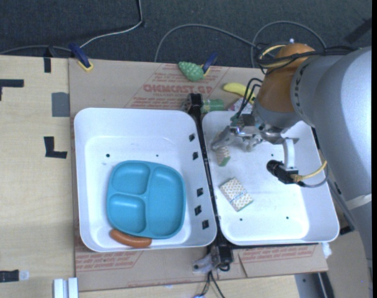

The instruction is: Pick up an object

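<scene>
Tool: we see the tool (229, 139) low in the right bin (300, 225), near its dividing wall; whether it is spread or closed, and whether it has anything, we cannot tell from this slant.
Nearest thing: a small pale-green piece (223, 158) lies just below the tool tip, perhaps touching it; too small for us to name.
Likely target: a flat patterned packet (235, 194) lies on the bin floor, a little further from the tool, toward the near edge.
How it should handle: we judge the packet light, thin and somewhat soft, so it may slide or buckle instead of lifting.
Where to take hold: we would pinch across its narrow width, at the middle, pressing down to the floor first.
Other things: far across the wall from the tool, the left bin (92, 129) carries a blue plate (145, 197) and a sausage (130, 239).
Risk: a thin item may slip out.
</scene>
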`<state>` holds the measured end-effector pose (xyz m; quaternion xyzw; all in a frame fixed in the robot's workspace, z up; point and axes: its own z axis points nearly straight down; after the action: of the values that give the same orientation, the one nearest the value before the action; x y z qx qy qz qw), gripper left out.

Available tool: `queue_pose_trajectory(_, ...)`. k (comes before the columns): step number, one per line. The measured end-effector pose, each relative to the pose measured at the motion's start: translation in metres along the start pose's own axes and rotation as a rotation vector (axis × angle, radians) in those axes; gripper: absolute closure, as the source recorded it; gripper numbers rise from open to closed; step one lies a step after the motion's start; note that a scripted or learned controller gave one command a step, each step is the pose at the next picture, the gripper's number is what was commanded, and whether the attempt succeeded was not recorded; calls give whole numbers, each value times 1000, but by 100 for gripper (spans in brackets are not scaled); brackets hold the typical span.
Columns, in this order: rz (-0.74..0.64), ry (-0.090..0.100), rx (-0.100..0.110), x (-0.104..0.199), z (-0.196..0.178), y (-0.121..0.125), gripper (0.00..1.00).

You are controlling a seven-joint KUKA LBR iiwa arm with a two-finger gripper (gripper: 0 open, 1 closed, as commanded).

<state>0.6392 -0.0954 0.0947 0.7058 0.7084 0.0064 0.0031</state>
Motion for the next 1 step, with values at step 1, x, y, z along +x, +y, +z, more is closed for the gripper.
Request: queue_pose_trajectory(1, 1, -1, 0, 0, 0, 6, 0)
